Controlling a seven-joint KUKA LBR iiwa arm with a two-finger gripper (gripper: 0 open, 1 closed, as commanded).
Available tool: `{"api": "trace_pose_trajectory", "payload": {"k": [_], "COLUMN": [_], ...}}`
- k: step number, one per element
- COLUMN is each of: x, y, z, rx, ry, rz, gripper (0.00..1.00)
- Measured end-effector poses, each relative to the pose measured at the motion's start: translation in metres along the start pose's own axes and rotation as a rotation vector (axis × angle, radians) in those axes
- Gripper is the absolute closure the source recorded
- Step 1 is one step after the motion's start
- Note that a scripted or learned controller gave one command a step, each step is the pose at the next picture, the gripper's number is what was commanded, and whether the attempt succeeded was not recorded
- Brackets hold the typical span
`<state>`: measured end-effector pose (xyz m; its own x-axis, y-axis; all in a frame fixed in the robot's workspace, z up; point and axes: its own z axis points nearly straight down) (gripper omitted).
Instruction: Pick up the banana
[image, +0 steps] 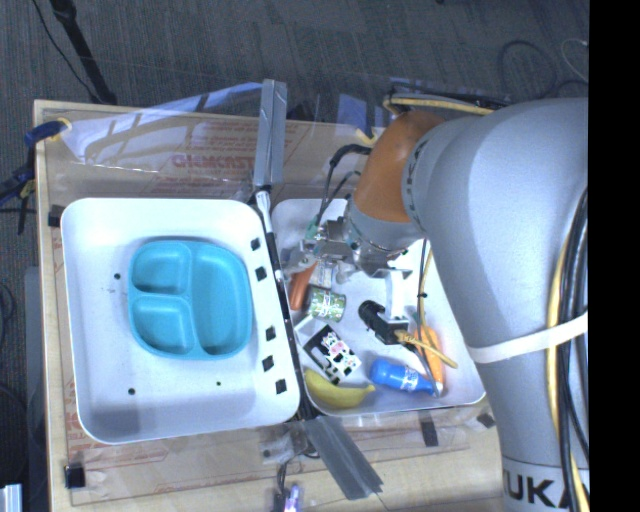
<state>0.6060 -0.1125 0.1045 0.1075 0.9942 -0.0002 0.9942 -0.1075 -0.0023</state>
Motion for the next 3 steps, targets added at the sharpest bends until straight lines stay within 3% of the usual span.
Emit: {"api": "trace_pose_trajectory", "payload": {"k": [1, 2, 3], "x": [0.001, 0.003, 0.009], "y": [0.015, 0.015, 0.038], "z": [0.011, 0.001, -0.057], "rx": [-0.003, 0.000, 0.001], "ry": [-0.006, -0.004, 0.001], "rz": [0.045, 0.037, -0.042], "gripper": [0.00, 1.00, 1.00]}}
